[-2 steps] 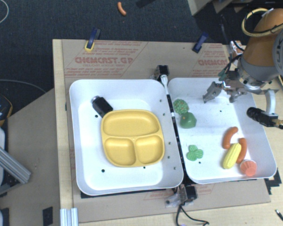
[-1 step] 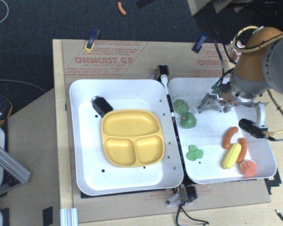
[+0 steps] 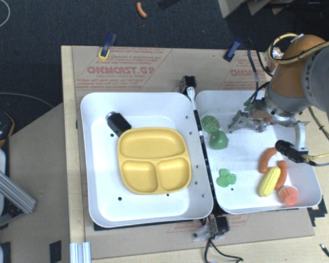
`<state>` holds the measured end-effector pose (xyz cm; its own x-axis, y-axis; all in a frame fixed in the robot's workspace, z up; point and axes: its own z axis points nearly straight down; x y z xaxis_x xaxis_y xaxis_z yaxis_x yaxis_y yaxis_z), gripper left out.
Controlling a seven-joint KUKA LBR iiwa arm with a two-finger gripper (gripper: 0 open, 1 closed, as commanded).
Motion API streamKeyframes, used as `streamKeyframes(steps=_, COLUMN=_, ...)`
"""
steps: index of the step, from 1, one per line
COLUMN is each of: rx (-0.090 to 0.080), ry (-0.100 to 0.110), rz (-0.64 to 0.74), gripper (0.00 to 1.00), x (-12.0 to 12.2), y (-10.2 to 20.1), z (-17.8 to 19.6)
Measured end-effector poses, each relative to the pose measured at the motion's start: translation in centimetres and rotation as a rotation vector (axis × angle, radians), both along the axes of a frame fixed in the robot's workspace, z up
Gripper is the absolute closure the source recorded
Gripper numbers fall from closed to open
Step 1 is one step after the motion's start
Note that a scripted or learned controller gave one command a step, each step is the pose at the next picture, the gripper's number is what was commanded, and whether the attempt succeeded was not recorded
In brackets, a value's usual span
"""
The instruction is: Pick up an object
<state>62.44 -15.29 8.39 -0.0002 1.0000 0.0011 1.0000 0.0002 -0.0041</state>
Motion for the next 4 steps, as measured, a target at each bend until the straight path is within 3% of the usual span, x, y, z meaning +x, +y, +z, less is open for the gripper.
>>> streamKeyframes(steps=1, rx=-0.001, ry=-0.005, rz=0.0, gripper=1.0, x=0.1, y=0.0, z=1.2)
streamKeyframes(steps=3, rx=-0.004, ry=-0.013, rz=0.001, gripper=1.0, x=0.2, y=-0.2, z=12.2)
streamKeyframes(steps=4, rx=-0.003, ry=-0.01, rz=0.0, gripper=1.0, x=0.3, y=-0.2, z=14.3)
